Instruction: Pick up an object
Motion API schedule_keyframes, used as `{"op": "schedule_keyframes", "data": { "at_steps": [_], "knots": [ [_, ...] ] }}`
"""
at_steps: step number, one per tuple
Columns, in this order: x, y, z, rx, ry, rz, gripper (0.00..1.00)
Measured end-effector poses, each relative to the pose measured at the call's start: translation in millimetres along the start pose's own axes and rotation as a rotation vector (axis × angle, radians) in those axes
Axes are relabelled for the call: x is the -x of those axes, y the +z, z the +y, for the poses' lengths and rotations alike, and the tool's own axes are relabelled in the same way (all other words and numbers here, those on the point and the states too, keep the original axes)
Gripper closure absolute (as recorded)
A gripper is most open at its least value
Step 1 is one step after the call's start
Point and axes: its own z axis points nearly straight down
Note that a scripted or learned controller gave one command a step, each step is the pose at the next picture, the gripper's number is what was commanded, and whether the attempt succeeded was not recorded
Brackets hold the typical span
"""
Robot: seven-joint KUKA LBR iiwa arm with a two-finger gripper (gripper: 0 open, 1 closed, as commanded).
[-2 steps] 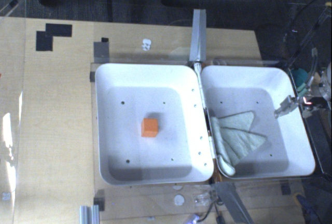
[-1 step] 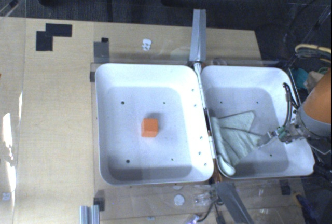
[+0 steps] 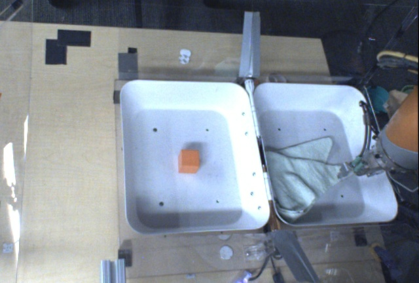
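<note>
I have the arm (image 3: 400, 134) reaching in from the right, with its gripper (image 3: 357, 167) low over the right bin (image 3: 380, 206), at the right edge of the pale cloth (image 3: 301, 170). The cloth lies crumpled across the near-left part of that bin, one corner pulled out toward the gripper. The tip sits right against that corner, but the picture is too small and blurred there for me to see the jaws, so I cannot tell how far apart they stand or whether they have any fabric between them. I will not call this a hold.

The other candidate, a small orange block (image 3: 189, 161), sits alone near the middle of the left bin (image 3: 131, 144), well apart from the arm and untouched.

My read is that I am at the grasp step on the cloth, not yet at the lift. The next move calls for a confirmed pinch on the corner, then a straight rise high enough that the trailing cloth comes off the bin floor. Limp fabric slips easily from a shallow bite, so I would watch whether the cloth follows the gripper upward.
</note>
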Motion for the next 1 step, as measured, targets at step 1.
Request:
{"op": "schedule_keyframes", "data": {
  "at_steps": [1],
  "knots": [
    [-8.5,-85.3,-0.8,-0.010,0.129,0.003,1.00]
  ]
}}
